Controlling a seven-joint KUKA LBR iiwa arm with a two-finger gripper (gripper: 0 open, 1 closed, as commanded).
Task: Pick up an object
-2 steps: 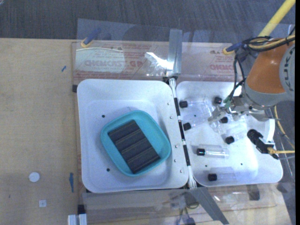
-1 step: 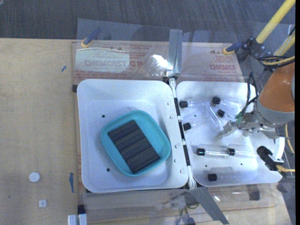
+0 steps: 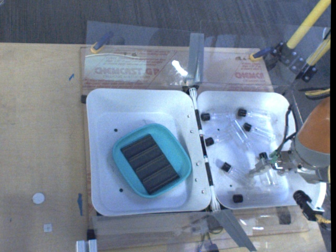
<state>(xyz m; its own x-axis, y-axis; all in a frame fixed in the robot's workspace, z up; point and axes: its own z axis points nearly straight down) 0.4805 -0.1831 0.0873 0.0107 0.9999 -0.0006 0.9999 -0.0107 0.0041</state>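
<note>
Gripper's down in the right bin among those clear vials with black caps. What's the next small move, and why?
Probably a short straight lift to check the grasp. The gripper sits low in the right bin, beside a black-capped vial, with other clear vials scattered nearby. They are see-through and hard to make out, so I cannot tell whether anything is caught; lifting would show it.
</note>
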